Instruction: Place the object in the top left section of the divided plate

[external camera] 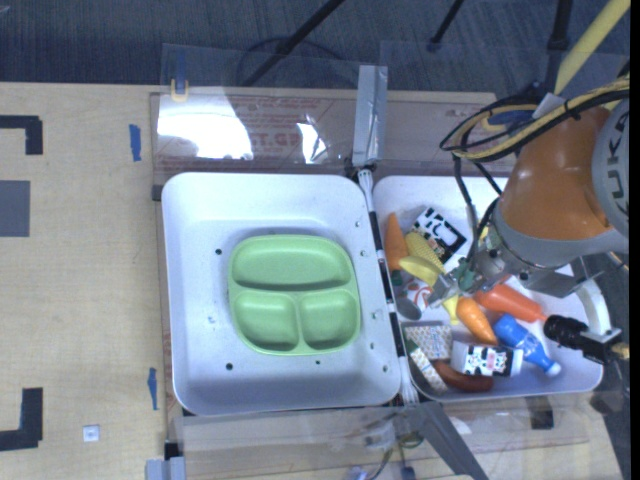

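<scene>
Wooden bench (pixel 80 298), 2 white bins (pixel 190 268), green divided plate (pixel 294 293)

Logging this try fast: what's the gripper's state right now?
Gripper: low among the toys in the right bin; open or shut cannot be told.

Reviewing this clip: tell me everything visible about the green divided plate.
The green divided plate is a pale green rounded rectangle that looks like matte plastic, lying flat near the middle of the left white bin. Raised ridges split it into three sections: one long section across the far side and two smaller ones side by side along the near side. No section holds anything. It touches nothing but the bin floor.
</scene>
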Motion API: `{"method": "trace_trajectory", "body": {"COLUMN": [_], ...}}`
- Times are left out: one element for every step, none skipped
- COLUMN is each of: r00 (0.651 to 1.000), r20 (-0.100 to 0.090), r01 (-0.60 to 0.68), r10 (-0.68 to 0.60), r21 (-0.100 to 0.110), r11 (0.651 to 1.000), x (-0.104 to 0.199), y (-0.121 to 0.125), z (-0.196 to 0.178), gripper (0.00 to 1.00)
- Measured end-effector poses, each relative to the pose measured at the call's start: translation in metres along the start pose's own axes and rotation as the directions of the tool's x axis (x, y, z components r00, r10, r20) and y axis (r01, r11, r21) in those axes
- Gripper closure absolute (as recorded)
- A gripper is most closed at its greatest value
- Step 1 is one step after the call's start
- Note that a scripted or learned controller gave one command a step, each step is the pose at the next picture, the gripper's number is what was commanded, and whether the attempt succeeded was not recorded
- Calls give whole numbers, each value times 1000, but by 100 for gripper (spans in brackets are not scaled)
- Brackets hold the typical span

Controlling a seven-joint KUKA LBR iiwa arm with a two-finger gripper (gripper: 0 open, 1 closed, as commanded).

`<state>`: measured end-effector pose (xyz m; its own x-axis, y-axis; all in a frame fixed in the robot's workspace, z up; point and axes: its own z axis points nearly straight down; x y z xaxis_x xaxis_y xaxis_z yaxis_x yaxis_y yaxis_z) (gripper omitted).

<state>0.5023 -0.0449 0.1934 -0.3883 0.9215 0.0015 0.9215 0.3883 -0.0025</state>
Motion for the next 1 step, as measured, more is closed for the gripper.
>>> {"method": "trace_trajectory", "body": {"r00": [1000], "r20": [-1], "r01": [-30], "r10": [30], "r21": [3], "r11": [1000], "x": [67], "y": [2], "z": [11], "gripper": [100]}}
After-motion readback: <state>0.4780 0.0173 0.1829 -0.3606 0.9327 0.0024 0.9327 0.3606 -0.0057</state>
